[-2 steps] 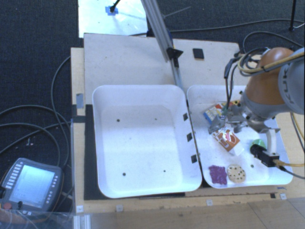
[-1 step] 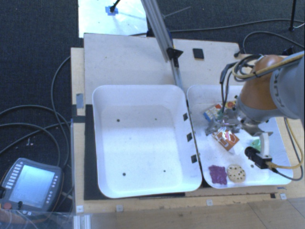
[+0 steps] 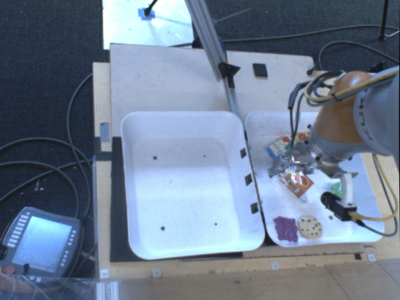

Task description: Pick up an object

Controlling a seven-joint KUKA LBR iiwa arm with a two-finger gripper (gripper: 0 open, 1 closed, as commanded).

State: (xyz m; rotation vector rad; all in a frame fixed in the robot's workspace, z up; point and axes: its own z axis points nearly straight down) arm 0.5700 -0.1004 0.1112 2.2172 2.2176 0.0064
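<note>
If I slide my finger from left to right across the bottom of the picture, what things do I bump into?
Handheld screen controller → left white bin → purple thing → spotted cookie, both lying in the right white bin.

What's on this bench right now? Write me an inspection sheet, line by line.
Surface: left bin and right bin side by side on the bench.
Job's things: orange carton, purple piece, cookie, colourful packet, green item, all in right bin.
Clutter: black square on bench.
Grippers: gripper low over the carton; grasp unclear.
Cables: yellow and black cables on arm; cables on floor.
Surroundings: teach pendant, dark carpet.
</note>
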